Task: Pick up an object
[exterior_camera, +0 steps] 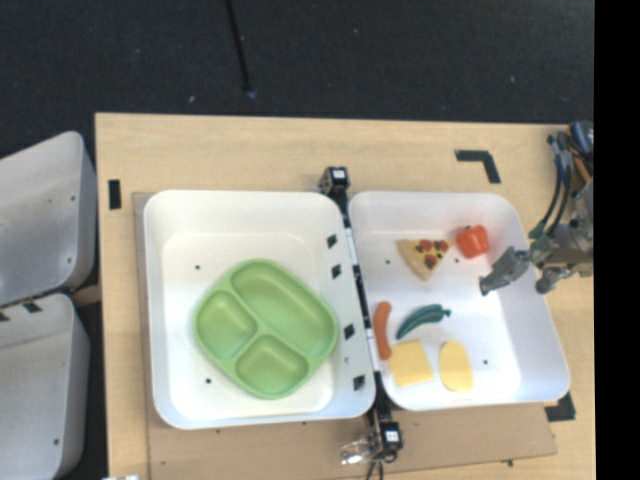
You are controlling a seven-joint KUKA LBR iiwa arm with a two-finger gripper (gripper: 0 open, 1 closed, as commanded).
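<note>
Overhead, looking down on a pale wooden counter (250, 153) carrying two shallow white bins side by side. Taking the right bin (500, 343) as the landmark throughout.

Inside the right bin, six small toy foods:
- pizza slice (424, 255) near its far wall, point turned toward the near side
- red pepper (472, 240) just beside the slice, nearer the bin's outer wall
- orange sausage (382, 330) lying along the bin's inner wall, the one shared with its neighbour
- green chilli (423, 318) near the bin's middle, just beside the sausage
- yellow cheese block (411, 364) by the bin's near wall
- yellow oval piece (456, 365) just beside the block, also by the near wall

Over the right bin's outer wall, reaching in from outside it: grey gripper (522, 276), fingers (502, 270) spread apart, pinching nothing. Nearest toy the red pepper, close to one fingertip but apart from it; no toy between the fingers, all six lying on the bin floor.

Against the right bin's inner wall, on the view's left: left bin (155, 268), holding a green divided plate (265, 328) with three compartments, lying flat.
</note>
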